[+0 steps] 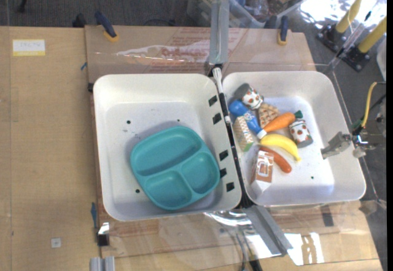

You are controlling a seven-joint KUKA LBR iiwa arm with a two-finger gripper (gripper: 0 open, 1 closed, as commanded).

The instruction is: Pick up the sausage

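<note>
hovering at the right edge of the right bin (319, 88), claw (336, 145) hard to read: cannot tell how wide it stands, nothing seen in its hold. lying in the middle of that bin, sausage (279, 161), reddish, just near of the banana (281, 144) and touching it, right of a small carton (264, 167), carrot (279, 123) farther back. looks like the approach step, grasp not yet made. next calls for moving left over the sausage, lining up across its narrow width, dropping without catching banana or carton. teal plate (175, 168) in the left bin (116, 98), out of play.
</note>
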